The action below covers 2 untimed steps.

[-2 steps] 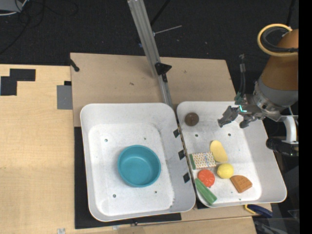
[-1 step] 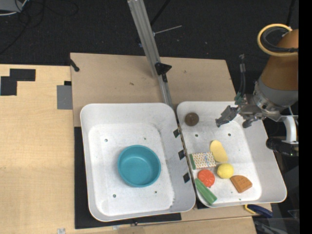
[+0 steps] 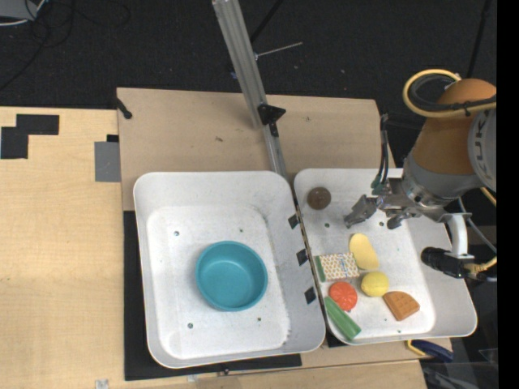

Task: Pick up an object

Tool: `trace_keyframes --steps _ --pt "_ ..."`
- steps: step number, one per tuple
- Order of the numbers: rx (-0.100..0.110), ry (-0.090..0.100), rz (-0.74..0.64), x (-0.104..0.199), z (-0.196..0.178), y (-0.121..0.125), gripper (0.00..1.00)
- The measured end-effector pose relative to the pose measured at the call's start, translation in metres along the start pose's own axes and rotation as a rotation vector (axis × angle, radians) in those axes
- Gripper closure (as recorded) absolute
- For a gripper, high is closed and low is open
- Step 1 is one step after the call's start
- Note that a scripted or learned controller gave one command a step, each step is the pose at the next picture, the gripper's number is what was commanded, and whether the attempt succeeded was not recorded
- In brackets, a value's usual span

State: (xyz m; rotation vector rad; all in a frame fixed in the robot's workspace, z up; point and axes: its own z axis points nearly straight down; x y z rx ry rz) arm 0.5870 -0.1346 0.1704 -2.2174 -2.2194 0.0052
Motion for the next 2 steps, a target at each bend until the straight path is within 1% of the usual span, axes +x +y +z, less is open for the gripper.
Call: trace_keyframes --steps 1,2 --pt "0.0 0.0 0.001 -0.004 0.062 -0.004 0.0" --pt "-0.004 -0.001 0.0 -0.004 0.08 -0.005 0.0"
